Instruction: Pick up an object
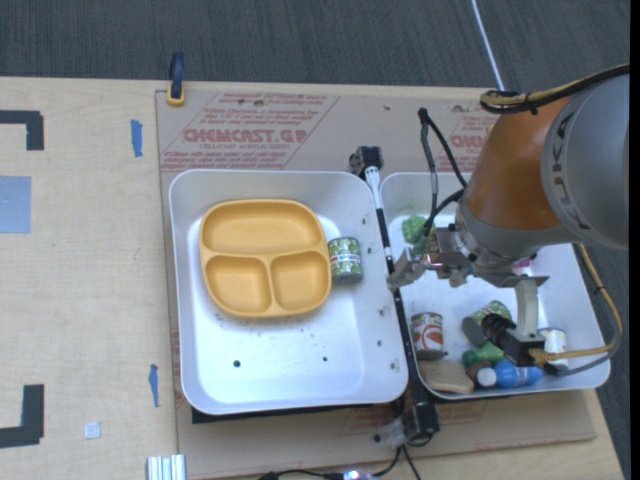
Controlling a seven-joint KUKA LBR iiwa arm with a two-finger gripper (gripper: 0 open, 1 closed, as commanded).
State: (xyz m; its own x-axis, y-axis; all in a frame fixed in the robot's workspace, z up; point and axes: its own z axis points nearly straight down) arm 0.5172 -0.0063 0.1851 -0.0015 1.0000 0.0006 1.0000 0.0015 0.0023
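Observation:
My gripper [425, 264] hangs low over the left part of the right bin [590, 298], close to the wall shared with the left bin. Just above it in the picture lies a small green object [413, 230], partly covered by the wrist. A red and white can [428, 334] stands below the gripper, apart from it. Further right in the bin's near corner are a blue and white bottle [508, 375], a dark green item [485, 352] and a round tin [494, 315]. Nothing shows between the gripper's tips.
The left bin [270, 368] holds a yellow divided plate [265, 256] and a small green-labelled can [345, 259] touching the plate's right side. A flat beige item [455, 376] lies by the right bin's front wall. The grey and orange arm [540, 168] covers the right bin's far part.

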